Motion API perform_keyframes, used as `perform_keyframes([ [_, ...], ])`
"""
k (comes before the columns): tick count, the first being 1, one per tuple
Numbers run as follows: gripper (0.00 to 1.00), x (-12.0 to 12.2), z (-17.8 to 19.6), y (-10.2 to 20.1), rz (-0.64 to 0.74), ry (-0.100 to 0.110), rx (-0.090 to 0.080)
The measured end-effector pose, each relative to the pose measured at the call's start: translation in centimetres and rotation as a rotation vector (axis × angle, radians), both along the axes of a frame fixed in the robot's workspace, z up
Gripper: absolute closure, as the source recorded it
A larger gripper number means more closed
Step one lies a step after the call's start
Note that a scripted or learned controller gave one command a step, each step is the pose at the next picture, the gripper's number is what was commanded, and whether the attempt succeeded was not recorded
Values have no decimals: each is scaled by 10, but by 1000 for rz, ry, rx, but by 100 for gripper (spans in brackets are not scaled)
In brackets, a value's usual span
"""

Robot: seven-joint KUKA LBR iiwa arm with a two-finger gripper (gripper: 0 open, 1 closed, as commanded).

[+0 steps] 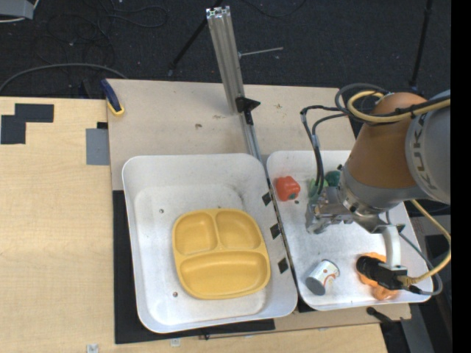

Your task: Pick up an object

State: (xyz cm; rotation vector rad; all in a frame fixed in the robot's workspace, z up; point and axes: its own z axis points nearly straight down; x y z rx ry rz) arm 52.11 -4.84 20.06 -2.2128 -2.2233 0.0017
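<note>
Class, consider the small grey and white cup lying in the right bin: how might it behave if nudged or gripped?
The cup lies on its side, so a nudge would probably roll it. It looks small and hollow, likely light. Its smooth round wall may slip between fingers.

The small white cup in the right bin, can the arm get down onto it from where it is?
Probably yes. The white cup lies on its side, apart from the orange tool, with nothing over it, and the hand hangs just behind it.

I see a glossy yellow plastic tray (220, 253) at lower centre, matt white bins (147, 197), and a pale wood-grain bench (51, 226) at left.
</note>
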Motion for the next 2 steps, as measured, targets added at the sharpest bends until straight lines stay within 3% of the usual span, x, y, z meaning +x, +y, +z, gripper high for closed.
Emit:
perform_keyframes([
  [2, 100, -8, 27, 99, 0, -2, -1],
])
